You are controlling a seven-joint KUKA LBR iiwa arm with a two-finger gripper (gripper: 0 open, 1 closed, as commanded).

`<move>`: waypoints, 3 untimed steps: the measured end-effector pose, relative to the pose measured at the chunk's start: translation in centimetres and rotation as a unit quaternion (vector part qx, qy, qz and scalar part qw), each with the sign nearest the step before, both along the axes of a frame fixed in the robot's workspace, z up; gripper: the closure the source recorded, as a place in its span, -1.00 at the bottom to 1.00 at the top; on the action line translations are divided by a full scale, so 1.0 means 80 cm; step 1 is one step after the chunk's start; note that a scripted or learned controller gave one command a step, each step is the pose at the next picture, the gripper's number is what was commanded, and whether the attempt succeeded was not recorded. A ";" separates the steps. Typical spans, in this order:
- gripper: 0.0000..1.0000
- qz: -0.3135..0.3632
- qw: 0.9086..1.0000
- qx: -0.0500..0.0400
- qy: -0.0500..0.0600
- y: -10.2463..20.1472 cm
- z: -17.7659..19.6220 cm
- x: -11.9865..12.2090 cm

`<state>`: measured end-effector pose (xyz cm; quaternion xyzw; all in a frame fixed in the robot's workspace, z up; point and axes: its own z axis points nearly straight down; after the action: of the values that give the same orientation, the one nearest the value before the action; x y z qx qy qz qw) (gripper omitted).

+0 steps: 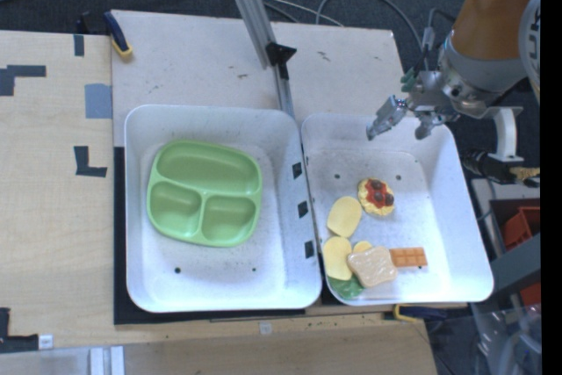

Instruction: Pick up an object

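Observation:
My gripper (402,124) hangs over the far edge of the right bin (457,189), its two fingers spread apart and open with nothing between them. Below it in that bin lie toy foods: a small pizza-like round with red topping (377,196), a yellow oval piece (344,216), a second yellow piece (337,256), a tan toast slice (372,266) and an orange wafer (407,257). All of them rest on the bin floor, well apart from the fingers.
The left bin (140,215) holds a green divided plate (205,191). A metal pole (250,0) slants across the bench behind the bins. Cables run along the dark floor at the back.

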<state>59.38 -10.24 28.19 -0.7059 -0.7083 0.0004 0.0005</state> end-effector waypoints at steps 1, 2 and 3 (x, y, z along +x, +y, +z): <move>-1.00 0.000 1.000 0.000 0.000 0.000 0.000 0.000; -1.00 -0.001 1.000 0.000 0.002 0.005 -0.055 0.002; -1.00 0.000 1.000 0.000 0.003 0.015 -0.129 0.008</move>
<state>60.02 -9.05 17.86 -0.7062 -0.7080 0.0027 0.0025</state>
